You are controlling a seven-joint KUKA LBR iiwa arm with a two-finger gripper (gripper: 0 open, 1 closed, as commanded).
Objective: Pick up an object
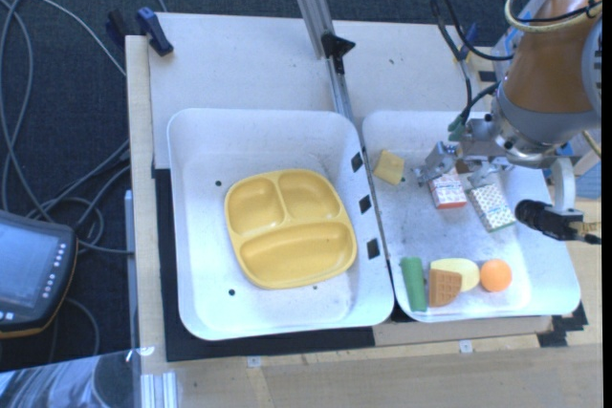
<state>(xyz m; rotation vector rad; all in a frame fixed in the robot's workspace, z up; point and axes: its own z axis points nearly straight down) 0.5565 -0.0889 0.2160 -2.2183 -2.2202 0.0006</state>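
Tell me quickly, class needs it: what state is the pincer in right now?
Pincer: low in the right bin, right above the small red-and-white box; open or closed cannot be told, and no object shows between its fingers.

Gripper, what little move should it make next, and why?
Probably straight down a little. The gripper hangs in the right bin just above the red-and-white box, and nothing shows between its jaws, so lowering onto that box looks like the nearest pick.

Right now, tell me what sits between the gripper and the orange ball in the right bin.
The gripper hovers at the far side of the right bin, over the small red and white box. The patterned packet lies roughly on the line toward the orange ball; nothing covers the ball itself.
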